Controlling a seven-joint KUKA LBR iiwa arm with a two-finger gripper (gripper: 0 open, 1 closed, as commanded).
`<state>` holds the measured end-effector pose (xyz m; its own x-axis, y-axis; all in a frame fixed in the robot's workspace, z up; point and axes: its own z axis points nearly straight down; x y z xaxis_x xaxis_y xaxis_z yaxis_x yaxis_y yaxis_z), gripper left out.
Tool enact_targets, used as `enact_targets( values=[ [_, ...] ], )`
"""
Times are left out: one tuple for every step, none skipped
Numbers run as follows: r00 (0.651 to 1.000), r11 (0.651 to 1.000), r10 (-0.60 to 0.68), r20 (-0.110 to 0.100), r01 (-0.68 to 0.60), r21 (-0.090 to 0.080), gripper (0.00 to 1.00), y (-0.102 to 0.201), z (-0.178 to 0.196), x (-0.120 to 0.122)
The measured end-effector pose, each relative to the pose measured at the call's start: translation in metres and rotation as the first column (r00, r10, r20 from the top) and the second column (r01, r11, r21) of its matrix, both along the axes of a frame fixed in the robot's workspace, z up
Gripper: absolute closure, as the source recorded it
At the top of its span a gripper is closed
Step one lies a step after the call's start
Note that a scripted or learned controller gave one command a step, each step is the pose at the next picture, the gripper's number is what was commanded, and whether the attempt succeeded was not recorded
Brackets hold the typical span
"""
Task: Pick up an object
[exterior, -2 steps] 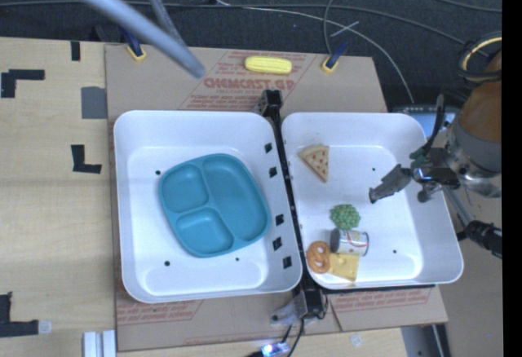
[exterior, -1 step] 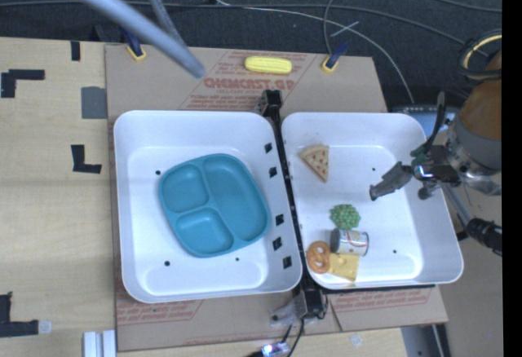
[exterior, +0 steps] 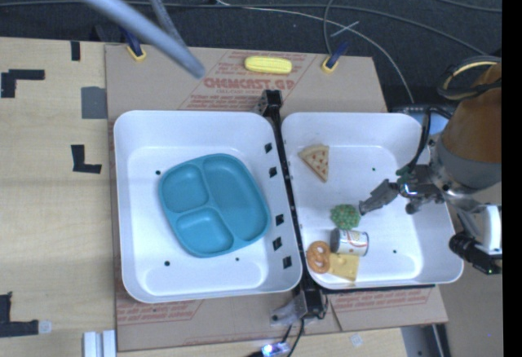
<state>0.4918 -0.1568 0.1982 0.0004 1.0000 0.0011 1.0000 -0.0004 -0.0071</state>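
Hovering low over the right shallow white bin [exterior: 408, 262], the dark two-finger tool [exterior: 377, 202] is sitting just beside the green broccoli floret [exterior: 345, 215]; its grip state is indiscernible.

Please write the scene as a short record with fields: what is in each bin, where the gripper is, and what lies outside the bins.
left bin: blue divided plate
right bin: pizza slice, broccoli, small can, pretzel, cheese wedge
gripper: over the right bin, right of the broccoli, holding nothing visible
outside the bins: yellow banana-like item on the cardboard
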Motion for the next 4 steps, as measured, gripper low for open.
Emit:
enact_targets(
  values=[
    [1.000, 1.000, 0.002, 0.000, -0.002, 0.001, 0.00, 0.010, -0.052, 0.004],
    [1.000, 1.000, 0.001, 0.004, -0.001, 0.000, 0.00, 0.011, -0.111, -0.005],
    [1.000, 1.000, 0.002, 0.007, -0.002, -0.001, 1.00, 0.011, -0.098, -0.004],
    [1.000, 1.000, 0.001, 0.011, -0.001, -0.002, 1.00, 0.007, -0.037, -0.005]
  ],
)
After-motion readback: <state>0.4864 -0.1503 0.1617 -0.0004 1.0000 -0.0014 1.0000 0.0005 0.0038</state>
